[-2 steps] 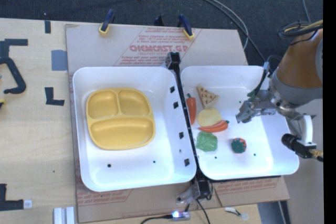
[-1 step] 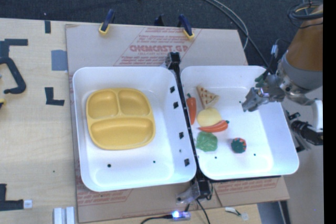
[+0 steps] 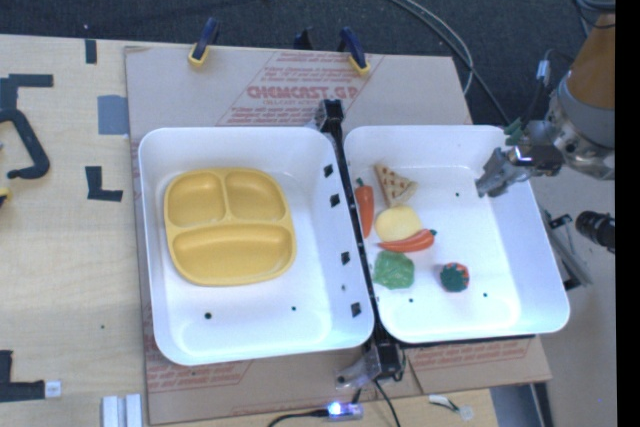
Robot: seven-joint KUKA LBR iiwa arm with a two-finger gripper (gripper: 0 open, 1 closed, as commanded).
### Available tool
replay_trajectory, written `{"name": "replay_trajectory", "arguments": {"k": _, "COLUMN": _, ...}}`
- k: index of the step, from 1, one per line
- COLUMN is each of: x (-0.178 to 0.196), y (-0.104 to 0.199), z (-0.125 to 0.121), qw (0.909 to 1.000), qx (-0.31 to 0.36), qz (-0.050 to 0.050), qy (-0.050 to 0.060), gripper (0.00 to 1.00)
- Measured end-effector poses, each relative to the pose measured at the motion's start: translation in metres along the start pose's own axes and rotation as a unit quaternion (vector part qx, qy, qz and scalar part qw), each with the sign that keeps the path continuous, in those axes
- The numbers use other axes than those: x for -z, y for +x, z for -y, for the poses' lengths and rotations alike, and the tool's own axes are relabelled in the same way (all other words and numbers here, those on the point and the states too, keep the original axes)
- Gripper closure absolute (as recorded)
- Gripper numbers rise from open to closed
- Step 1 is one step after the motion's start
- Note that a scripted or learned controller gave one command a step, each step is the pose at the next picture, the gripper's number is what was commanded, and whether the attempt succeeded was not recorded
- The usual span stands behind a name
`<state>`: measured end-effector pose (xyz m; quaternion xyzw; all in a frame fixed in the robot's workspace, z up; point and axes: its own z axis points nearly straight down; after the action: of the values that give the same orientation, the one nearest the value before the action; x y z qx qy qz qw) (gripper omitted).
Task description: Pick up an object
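Toy foods lie in the right bin, all toward its left half. Nearest the camera sit a green lettuce-like piece and, to its right and apart from it, a small dark green and red strawberry-like piece. Just beyond them a red chili pepper lies with its long axis nearly level across the view, stem end to the right, touching the yellow rounded piece behind it. An orange carrot lies along the wall between the bins, long axis running near to far, green top at the far end. Farthest is a pizza slice, its tip pointing toward the far left.

In the left bin rests a yellow divided plate.

The tool hovers over the right bin's far right corner, well apart from the foods, pointing left and down; I cannot tell its finger state. The arm enters from the right over the tabletop.
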<state>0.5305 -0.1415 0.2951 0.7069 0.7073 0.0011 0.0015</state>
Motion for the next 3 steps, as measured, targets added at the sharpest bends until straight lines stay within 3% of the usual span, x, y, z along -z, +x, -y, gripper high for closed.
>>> {"name": "replay_trajectory", "arguments": {"k": 3, "x": -0.055, "y": 0.149, "z": -0.042, "qw": 1.0, "qx": 0.002, "qz": 0.0, "qy": 0.003, "gripper": 1.0}}
